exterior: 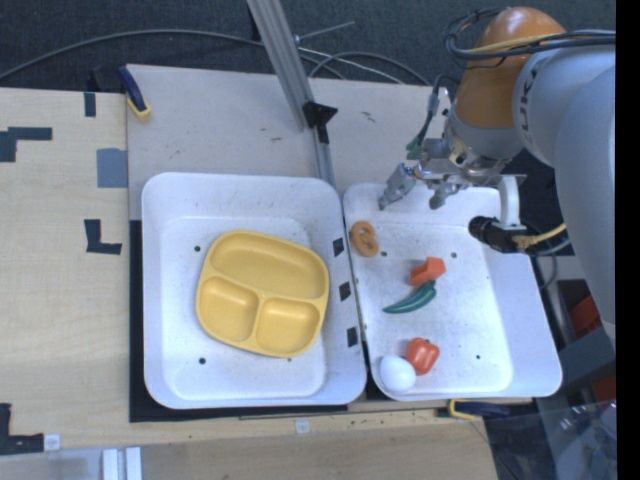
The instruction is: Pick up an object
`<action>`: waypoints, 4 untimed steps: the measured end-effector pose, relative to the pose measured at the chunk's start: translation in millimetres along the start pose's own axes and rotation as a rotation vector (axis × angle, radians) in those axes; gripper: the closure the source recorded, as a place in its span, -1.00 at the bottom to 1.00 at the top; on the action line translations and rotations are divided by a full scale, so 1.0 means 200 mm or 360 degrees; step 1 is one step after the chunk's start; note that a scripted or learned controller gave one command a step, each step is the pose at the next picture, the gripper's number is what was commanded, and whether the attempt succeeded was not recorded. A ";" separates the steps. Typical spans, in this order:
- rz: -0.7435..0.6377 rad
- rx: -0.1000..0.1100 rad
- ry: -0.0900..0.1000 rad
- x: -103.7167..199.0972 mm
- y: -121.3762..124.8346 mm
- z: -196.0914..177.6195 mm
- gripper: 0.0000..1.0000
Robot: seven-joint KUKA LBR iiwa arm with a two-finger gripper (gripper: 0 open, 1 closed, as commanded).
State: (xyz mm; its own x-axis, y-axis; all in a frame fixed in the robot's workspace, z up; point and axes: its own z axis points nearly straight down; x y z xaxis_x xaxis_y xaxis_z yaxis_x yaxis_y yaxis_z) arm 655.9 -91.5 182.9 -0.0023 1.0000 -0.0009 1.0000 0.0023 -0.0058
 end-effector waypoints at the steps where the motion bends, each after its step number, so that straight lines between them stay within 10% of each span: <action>1: 0.0000 0.0001 0.0000 -0.01 0.04 0.29 -1.00; 2: -0.0003 -0.0007 -0.0001 -0.01 0.05 0.22 1.00; 4: 0.0000 -0.0015 0.0000 -0.03 0.04 -0.24 1.00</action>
State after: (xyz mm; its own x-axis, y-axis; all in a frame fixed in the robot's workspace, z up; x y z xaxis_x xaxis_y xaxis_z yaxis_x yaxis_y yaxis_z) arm 664.8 -97.4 230.2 -0.0021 1.0000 -0.0008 1.0000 0.0021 0.0036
